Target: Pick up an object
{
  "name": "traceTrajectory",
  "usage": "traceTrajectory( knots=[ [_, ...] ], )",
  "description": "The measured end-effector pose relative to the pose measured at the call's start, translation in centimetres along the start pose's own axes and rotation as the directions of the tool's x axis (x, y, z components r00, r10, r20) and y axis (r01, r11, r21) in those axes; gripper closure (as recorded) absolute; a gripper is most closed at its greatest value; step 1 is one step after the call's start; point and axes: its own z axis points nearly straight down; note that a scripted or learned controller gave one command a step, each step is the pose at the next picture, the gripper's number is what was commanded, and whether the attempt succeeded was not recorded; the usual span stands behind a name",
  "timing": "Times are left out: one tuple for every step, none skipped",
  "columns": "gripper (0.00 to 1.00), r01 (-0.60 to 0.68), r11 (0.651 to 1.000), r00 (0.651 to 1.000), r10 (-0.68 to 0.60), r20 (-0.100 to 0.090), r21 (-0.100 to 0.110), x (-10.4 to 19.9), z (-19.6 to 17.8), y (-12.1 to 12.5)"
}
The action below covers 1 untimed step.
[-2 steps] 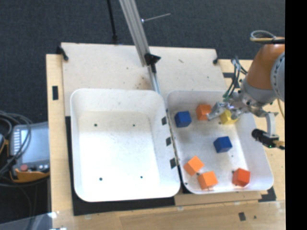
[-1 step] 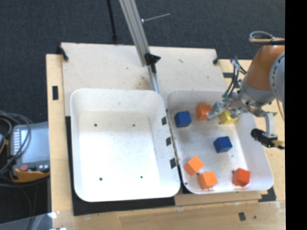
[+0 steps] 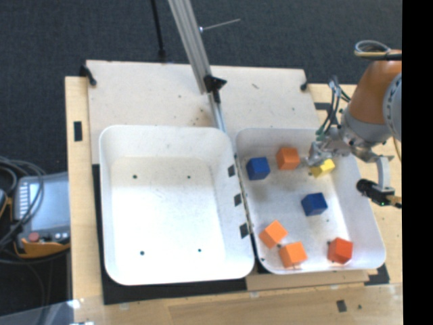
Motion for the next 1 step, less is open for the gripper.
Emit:
traceTrajectory(
  knots=[
    [1.0, 0.001, 1.0, 1.0, -0.001, -0.016, 0.029, -0.51, -4.44, 0.32]
  ],
)
